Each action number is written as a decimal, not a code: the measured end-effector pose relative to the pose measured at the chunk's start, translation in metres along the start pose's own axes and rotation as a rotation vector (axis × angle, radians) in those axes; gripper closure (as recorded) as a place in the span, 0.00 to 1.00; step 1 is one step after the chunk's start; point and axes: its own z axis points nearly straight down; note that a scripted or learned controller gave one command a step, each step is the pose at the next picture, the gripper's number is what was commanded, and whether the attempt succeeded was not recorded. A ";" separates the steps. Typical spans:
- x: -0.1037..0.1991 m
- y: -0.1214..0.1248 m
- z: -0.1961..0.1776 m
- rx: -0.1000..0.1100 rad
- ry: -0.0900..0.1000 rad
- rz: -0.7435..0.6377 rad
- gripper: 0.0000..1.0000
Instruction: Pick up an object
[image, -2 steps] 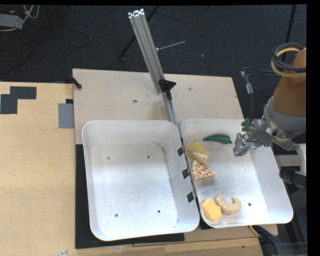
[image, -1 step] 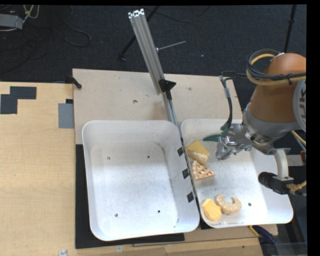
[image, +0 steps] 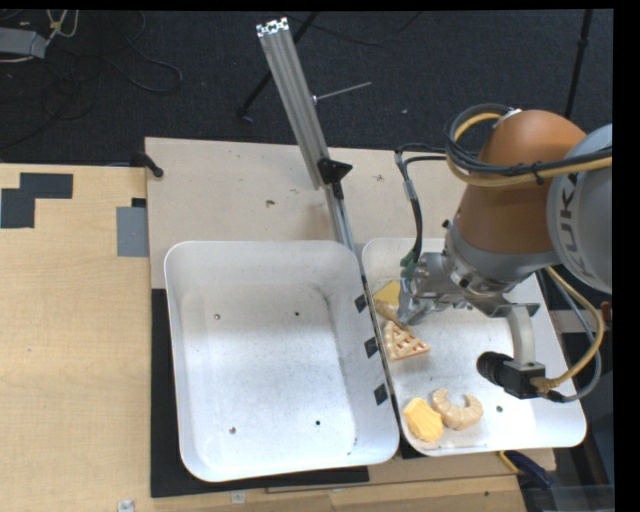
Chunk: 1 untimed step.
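Observation:
My gripper (image: 411, 305) hangs low over the left part of the right bin (image: 560, 425), under the orange wrist band. Its tips sit just above a waffle-patterned wedge (image: 404, 343) and beside a pale yellow piece (image: 386, 296) near the bin's left wall. Nothing shows between the tips. A yellow corn-like piece (image: 423, 420) and a tan croissant-like piece (image: 457, 409) lie near the bin's front edge.
The left bin (image: 260, 350) lies alongside, its right wall touching the right bin. A slanted metal rail (image: 300, 110) rises from the divide between the bins toward the back. A black camera or clamp (image: 510, 372) hangs off the arm over the right bin.

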 end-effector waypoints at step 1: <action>0.052 0.004 0.000 -0.001 -0.001 0.000 1.00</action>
